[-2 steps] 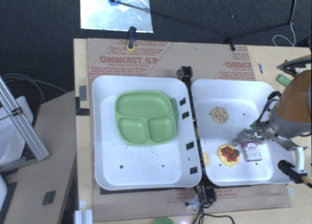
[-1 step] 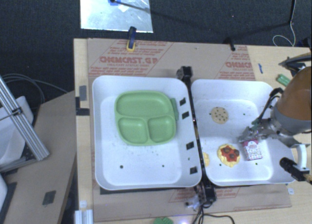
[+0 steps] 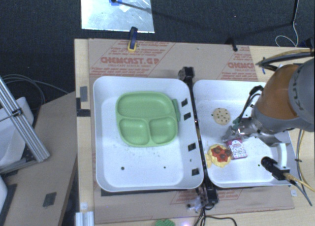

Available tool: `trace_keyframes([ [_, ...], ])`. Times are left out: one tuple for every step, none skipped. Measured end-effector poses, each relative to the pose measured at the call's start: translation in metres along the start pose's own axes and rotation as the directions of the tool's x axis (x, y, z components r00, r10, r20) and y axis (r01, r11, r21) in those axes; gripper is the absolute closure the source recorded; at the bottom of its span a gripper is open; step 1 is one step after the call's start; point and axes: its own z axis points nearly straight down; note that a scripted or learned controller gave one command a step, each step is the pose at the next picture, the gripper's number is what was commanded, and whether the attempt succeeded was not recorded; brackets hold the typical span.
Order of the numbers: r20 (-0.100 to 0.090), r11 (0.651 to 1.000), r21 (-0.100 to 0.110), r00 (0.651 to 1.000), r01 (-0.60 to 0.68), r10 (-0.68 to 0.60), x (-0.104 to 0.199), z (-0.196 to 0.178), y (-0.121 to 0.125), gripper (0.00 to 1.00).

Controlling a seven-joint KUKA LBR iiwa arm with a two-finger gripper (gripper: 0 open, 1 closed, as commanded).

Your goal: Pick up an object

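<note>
In the right bin [image 3: 206,94] lie a round tan cookie with dark chips [image 3: 221,116], a yellow and red pizza-like toy [image 3: 219,155] and a small pink and white packet [image 3: 238,149]. My gripper [image 3: 237,134] hangs low over the bin, just above the pink packet and to the right of the pizza toy. The arm with its orange band [image 3: 276,97] comes in from the right. I see nothing between the fingers.
The left bin [image 3: 106,171] holds a green divided plate [image 3: 146,118]. A black divider with clips [image 3: 191,121] runs between the bins. A black and white fitting [image 3: 275,163] sits at the right bin's lower right corner.
</note>
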Motion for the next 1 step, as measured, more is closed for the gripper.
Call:
trace_keyframes([
  [0.001,1.0,-0.009,1.0,0.004,-0.004,0.0814,-0.1063,-0.0014,1.0],
])
